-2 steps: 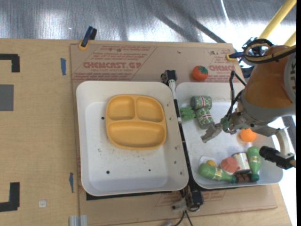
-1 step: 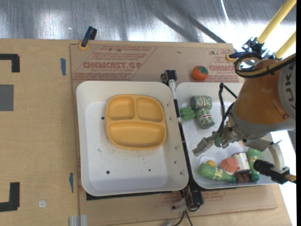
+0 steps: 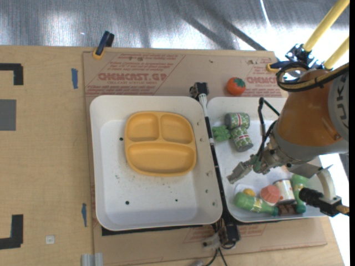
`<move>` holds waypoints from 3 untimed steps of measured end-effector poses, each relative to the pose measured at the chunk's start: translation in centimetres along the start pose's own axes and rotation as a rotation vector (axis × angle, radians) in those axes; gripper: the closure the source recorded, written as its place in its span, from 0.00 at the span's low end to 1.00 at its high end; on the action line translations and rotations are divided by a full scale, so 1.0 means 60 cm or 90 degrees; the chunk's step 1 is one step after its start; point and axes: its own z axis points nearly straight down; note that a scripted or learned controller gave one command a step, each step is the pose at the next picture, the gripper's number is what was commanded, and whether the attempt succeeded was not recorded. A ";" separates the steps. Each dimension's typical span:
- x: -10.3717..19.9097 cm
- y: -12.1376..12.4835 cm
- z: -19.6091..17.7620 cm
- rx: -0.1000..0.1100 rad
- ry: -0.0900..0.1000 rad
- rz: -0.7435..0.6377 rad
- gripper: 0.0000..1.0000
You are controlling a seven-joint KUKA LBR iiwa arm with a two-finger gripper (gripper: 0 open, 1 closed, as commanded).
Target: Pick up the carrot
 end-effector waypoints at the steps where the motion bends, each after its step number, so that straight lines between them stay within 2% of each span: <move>1: 0.000 0.000 0.000 0.000 0.000 0.000 0.00; 3: 0.000 0.000 0.000 0.000 0.000 0.000 0.00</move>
